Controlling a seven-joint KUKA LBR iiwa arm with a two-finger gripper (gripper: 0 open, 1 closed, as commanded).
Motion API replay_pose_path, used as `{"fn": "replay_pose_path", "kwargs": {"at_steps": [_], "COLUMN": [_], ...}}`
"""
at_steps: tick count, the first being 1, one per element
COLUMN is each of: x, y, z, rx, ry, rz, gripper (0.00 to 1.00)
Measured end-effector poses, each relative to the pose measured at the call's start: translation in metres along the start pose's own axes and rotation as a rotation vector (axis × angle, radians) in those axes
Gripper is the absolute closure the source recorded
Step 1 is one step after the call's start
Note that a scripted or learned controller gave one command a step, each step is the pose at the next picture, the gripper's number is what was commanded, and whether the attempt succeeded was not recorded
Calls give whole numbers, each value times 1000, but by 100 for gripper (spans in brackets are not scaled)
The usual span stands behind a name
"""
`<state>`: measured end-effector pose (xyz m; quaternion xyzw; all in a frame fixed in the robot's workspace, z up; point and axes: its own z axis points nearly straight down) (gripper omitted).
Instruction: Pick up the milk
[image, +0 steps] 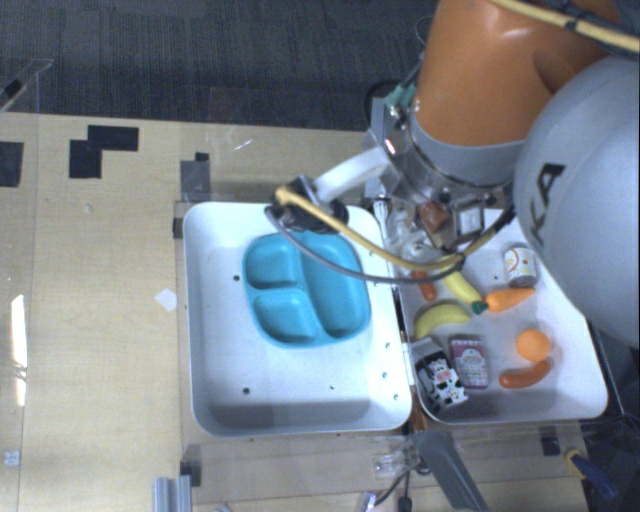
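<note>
The milk (437, 380) is a small carton with black-and-white cow patches, lying at the front left corner of the right bin (585, 385). My gripper (400, 235) hangs under the orange-banded wrist over the divide between the two bins, near their far end. It sits well behind the milk, with the bananas between them. Cables and the wrist cover much of it.
Beside the milk lies a pink carton (469, 361). The right bin also holds yellow bananas (445, 312), a carrot (511, 298), an orange (533, 344), a sausage (525, 374) and a small can (518, 263). A blue divided plate (303, 288) lies in the left bin (215, 330).
</note>
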<state>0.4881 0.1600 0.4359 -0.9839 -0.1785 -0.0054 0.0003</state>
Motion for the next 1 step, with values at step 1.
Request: {"fn": "replay_pose_path", "kwargs": {"at_steps": [1], "x": [48], "y": [-55], "z": [1], "rx": [1], "ry": [-5], "rz": [-264], "gripper": [100]}}
